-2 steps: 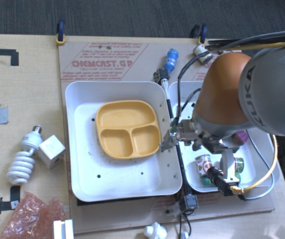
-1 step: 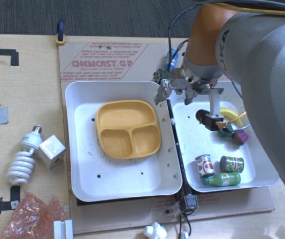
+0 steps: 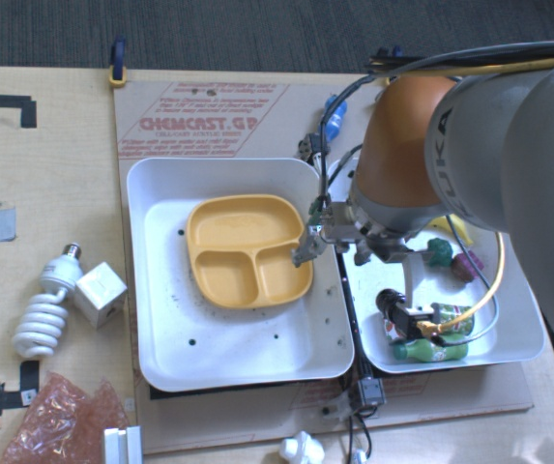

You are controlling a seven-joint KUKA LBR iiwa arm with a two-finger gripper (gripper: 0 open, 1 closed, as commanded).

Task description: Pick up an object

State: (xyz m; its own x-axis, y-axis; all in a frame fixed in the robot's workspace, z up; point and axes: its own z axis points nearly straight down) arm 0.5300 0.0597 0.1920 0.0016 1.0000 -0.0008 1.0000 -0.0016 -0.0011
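My arm hides much of the right bin [image 3: 518,341]. I can't tell the tool's [image 3: 307,249] state; it's at the yellow divided plate's [image 3: 247,249] right rim, left bin [image 3: 160,356]. Cardboard [image 3: 199,119] reads "CHEMCAST".

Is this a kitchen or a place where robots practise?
Probably a robot lab bench. A grey and orange arm reaches over two white bins, and cables and a loose light bulb lie around.
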